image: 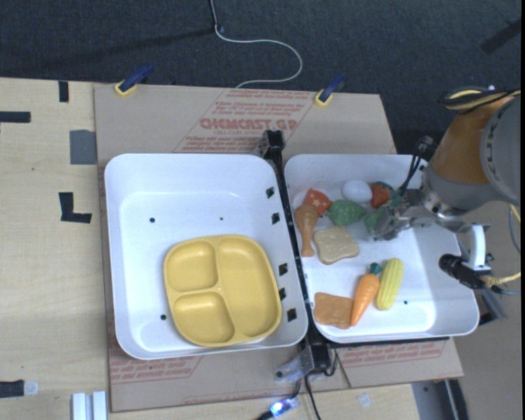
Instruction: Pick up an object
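Toy food in right bin | arm reaches from right | pincer low, grip unreadable

left bin: yellow divided plate | cardboard sheet: two clamps | white cable

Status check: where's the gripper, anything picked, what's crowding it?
Gripper low in right bin, among the toy food. Nothing seen held. Green piece and bread slice close beside it; corn and carrot nearer the front.
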Controlling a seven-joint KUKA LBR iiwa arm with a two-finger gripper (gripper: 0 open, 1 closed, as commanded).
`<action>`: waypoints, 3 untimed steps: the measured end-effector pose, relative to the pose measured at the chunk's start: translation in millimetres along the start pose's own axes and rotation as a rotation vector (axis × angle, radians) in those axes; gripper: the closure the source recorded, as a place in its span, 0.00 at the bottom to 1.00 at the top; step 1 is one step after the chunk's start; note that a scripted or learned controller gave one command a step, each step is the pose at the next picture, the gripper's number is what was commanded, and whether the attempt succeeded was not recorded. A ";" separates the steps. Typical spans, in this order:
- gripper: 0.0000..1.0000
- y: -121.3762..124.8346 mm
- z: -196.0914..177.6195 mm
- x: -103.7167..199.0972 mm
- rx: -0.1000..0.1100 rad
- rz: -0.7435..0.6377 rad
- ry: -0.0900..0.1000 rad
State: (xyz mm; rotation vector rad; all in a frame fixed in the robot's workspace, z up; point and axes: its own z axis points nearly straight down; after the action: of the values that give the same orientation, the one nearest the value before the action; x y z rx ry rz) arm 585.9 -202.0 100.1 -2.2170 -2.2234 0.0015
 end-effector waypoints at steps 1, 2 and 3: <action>1.00 2.5 -60.3 -7.6 -0.006 0.003 -0.002; 1.00 -3.1 -118.1 -14.7 -0.006 0.003 -0.003; 1.00 -2.8 -124.5 -14.5 -0.003 0.002 -0.001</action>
State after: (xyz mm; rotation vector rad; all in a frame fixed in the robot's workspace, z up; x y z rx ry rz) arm 583.4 -216.7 224.6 -2.2210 -2.2227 -0.0004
